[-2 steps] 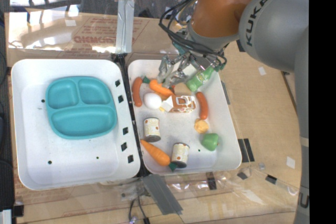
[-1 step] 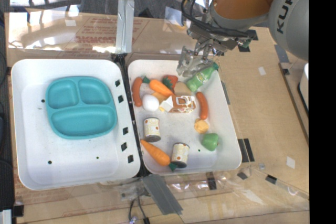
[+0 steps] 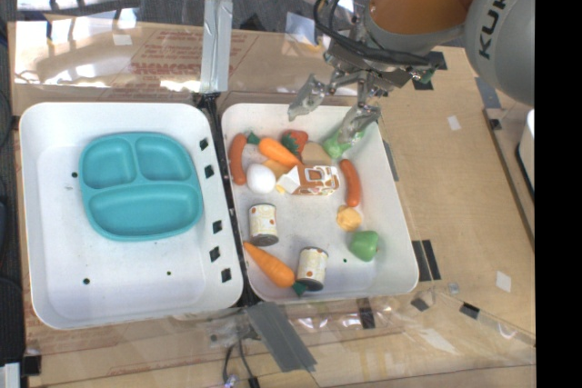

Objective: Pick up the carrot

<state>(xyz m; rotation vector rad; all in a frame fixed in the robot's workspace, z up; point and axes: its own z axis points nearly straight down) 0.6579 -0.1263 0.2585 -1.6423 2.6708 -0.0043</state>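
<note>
Two orange carrots lie in the right bin [image 3: 400,232]. One carrot [image 3: 278,151] is near the far wall, slanted, among other toys. The other carrot [image 3: 267,263] rests near the front wall beside a small can [image 3: 311,268]. My gripper [image 3: 332,109] hangs over the bin's far edge, open, with its fingers spread and nothing between them. Its right finger [image 3: 360,117] is just above a pale green toy [image 3: 338,144]. The far carrot is a short way to the lower left of the gripper.
The right bin also holds a red sausage [image 3: 238,157], a white egg [image 3: 262,179], a brown-and-white carton [image 3: 316,180], a red pepper [image 3: 351,184], a yellow piece [image 3: 349,218], a green pepper [image 3: 364,244] and another can [image 3: 264,224]. A teal divided plate [image 3: 139,184] sits in the left bin [image 3: 55,286].
</note>
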